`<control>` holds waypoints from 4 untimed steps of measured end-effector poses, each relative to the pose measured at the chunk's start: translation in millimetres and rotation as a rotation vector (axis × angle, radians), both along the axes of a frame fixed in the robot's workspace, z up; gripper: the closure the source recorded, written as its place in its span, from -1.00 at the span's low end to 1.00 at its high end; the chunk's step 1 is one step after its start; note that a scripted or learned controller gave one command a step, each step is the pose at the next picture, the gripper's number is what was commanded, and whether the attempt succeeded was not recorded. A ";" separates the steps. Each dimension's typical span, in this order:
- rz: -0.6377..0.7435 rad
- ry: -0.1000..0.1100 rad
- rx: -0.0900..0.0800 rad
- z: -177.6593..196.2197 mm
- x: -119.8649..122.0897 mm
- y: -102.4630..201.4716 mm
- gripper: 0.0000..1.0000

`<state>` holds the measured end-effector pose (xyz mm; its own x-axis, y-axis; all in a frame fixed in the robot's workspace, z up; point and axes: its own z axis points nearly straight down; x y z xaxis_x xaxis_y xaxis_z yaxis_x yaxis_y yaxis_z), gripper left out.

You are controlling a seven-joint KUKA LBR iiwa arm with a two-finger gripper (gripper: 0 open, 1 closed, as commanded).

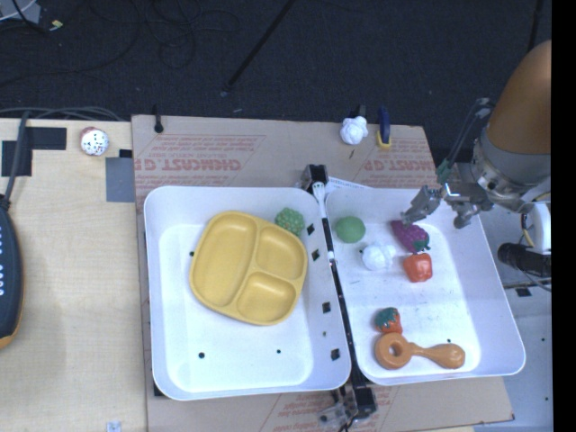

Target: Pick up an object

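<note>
At two o'clock in the right bin (504, 331), the gripper (442, 207) is seen spread, empty, beside the purple grapes (409, 235).

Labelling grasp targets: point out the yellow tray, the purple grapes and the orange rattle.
yellow tray (236, 257): camera view, on the ridge between its compartments.
purple grapes (409, 235): camera view, middle of the bunch.
orange rattle (393, 350): camera view, on its round ring end.

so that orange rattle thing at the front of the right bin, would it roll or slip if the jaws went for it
The orange rattle lies flat, so it probably won't roll. Its ring end and thinner handle look like smooth, stiff plastic, so it may pivot or slip if pinched off-centre. It touches the small red and green toy, which a push would likely nudge.
</note>
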<state>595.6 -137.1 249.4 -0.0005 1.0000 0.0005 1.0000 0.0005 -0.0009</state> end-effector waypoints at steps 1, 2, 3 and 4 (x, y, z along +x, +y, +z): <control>0.004 0.009 0.003 -140.7 47.1 54.4 -1.00; -0.002 0.000 0.001 -121.9 48.3 50.6 1.00; 0.005 -0.003 0.003 -58.0 22.8 123.3 1.00; 0.001 -0.010 0.001 81.4 -18.1 128.2 1.00</control>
<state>577.5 -9.0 330.8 -0.0015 1.0000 0.0015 1.0000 0.0015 0.0094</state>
